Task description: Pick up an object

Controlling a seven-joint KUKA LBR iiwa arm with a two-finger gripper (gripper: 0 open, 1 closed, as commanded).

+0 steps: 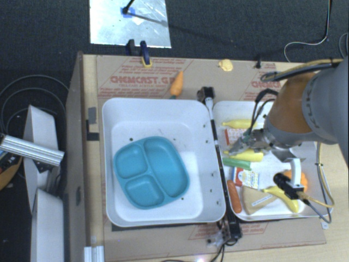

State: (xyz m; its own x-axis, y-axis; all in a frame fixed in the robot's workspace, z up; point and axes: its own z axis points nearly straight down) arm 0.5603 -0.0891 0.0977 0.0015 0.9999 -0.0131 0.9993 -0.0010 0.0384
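Behind the bins, cardboard [143,79] reads "CHEMCAST"; fingers [240,144] perhaps spread, cannot tell.

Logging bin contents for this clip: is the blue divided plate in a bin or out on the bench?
In. The blue divided plate lies flat inside the left bin.

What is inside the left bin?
The left bin holds one blue divided tray, lying flat. Nothing sits in the tray's compartments. Whatever lies beneath the tray is covered.
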